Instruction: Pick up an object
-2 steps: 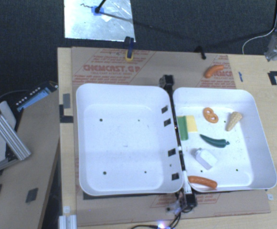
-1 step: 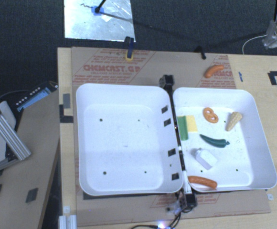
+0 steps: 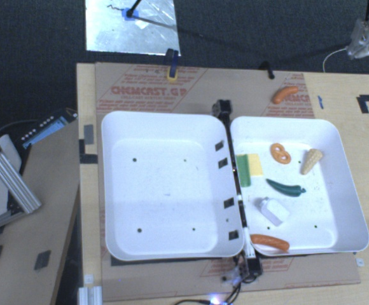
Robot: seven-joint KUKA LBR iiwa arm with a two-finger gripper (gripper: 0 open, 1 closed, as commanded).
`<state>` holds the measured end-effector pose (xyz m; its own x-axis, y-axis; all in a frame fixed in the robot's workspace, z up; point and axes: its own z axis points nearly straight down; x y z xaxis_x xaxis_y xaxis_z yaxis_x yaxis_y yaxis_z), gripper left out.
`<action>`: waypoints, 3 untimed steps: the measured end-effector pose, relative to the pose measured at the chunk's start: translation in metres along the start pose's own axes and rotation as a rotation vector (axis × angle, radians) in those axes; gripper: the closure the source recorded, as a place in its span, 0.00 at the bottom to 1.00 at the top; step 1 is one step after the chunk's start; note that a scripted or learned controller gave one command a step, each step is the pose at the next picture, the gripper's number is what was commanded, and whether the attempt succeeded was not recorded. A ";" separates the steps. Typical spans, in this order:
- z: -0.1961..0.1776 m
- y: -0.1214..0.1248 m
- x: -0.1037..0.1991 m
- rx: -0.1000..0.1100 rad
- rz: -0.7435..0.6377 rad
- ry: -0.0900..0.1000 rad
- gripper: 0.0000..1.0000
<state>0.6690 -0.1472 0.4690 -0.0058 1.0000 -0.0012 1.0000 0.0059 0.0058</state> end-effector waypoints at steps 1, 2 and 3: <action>0.071 -0.002 -0.063 0.010 0.010 0.000 1.00; -0.018 0.001 0.003 -0.007 -0.005 0.000 1.00; 0.053 -0.002 -0.053 0.009 0.009 0.000 1.00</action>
<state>0.6677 -0.2003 0.4164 0.0031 1.0000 -0.0015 1.0000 -0.0031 -0.0031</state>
